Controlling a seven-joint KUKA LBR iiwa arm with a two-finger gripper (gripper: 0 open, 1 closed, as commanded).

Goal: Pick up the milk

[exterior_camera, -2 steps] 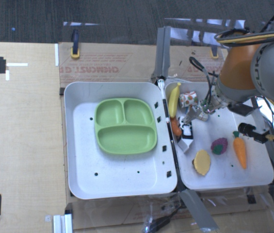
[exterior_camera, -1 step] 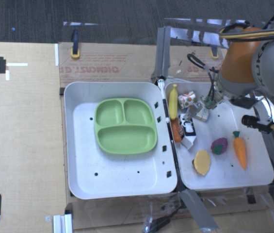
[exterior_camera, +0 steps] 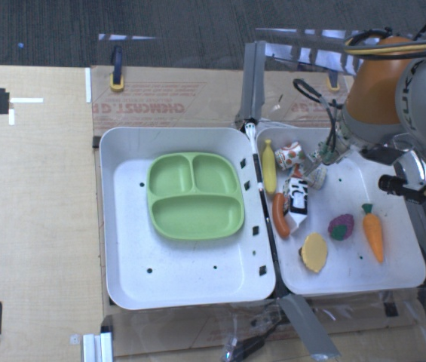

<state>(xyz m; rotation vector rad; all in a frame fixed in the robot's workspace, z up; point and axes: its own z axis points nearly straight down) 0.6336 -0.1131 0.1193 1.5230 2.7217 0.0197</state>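
Observation:
The milk (exterior_camera: 297, 199) is a small white carton with black patches, lying in the left part of the right bin (exterior_camera: 393, 274). It rests between an orange-red sausage (exterior_camera: 280, 216) on its left and bare bin floor on its right. My gripper (exterior_camera: 318, 167) hangs low in the bin just beyond the carton's far end, slightly to its right. The carton lies on the floor of the bin, with nothing lifted. The grey arm with its orange band (exterior_camera: 378, 81) comes in from the upper right.
A yellow banana (exterior_camera: 269, 167) lies along the bin's left wall, with a white-and-red item (exterior_camera: 290, 154) beside it. A purple piece (exterior_camera: 341, 226), a carrot (exterior_camera: 373, 233) and a yellow piece (exterior_camera: 314, 253) lie nearer. The left bin (exterior_camera: 122, 262) holds a green divided plate (exterior_camera: 195, 195).

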